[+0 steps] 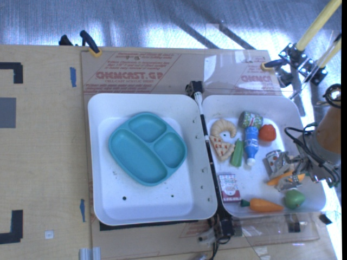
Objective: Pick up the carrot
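The carrot [264,205] is orange with a green stub at its left end. It lies flat near the front wall of the right bin [312,207]. My gripper [283,171] hangs low over the right side of that bin, a little behind and to the right of the carrot and apart from it. A small orange piece [277,180] lies right under the gripper's metal parts. Whether it is gripped is unclear. The arm comes in from the right edge.
A green round fruit [294,199] sits just right of the carrot. Further back are a red carton [229,187], blue bottle [251,143], green pickle [237,153], tomato [267,133], green can [250,118], croissant [223,128] and waffle slice [221,146]. The left bin holds a teal divided plate [147,148].
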You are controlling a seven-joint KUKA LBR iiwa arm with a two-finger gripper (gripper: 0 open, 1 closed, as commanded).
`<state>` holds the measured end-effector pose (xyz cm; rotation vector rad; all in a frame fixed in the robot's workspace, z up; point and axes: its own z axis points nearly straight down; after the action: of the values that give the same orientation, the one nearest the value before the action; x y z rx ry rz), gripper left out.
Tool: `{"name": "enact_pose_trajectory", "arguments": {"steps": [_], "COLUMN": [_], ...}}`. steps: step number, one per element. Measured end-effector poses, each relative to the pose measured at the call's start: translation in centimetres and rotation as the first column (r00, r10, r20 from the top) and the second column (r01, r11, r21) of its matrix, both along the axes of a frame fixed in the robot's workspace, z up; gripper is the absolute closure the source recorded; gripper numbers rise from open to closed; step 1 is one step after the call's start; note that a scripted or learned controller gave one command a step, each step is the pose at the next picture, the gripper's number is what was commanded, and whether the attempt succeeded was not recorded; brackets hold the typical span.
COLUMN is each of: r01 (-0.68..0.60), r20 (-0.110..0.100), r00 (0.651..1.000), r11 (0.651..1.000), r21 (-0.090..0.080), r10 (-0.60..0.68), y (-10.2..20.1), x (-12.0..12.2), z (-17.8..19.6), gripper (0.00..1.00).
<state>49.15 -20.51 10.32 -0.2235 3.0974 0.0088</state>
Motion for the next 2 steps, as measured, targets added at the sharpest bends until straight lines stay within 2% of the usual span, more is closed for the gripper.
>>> {"name": "enact_pose_trajectory", "arguments": {"steps": [1,2], "r01": [0.008,-0.297], "r20": [0.012,-0.02], "r00": [1.0,0.955], "r11": [1.0,0.955], "r21": [0.001,-0.019], "r10": [-0.008,0.297], "y": [0.0,5.0], "x": [0.3,3.4], "z": [1.1,-1.1], "gripper": [1.0,1.0]}}
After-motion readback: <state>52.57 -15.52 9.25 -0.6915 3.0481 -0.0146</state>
